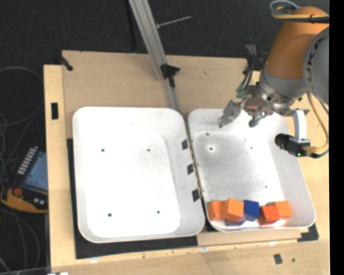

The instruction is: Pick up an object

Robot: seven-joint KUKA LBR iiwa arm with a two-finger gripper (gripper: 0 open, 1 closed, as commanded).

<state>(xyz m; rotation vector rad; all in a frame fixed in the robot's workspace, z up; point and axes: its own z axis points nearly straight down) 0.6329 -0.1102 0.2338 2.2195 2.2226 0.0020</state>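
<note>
The gripper [241, 115] hangs at 12 o'clock over the right bin [247, 153], fingers seemingly spread, nothing between. Blocks [249, 210] sit at 6 o'clock.

Even, bright overhead light; white bins [132, 171] nearly washed out; soft shadows; slightly grainy, low-resolution picture.

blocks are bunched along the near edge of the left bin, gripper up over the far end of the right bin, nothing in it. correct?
Wrong bin: the camera view shows the blocks along the near edge of the right bin, not the left bin. The gripper is over the right bin's far end, open and holding nothing.
</note>
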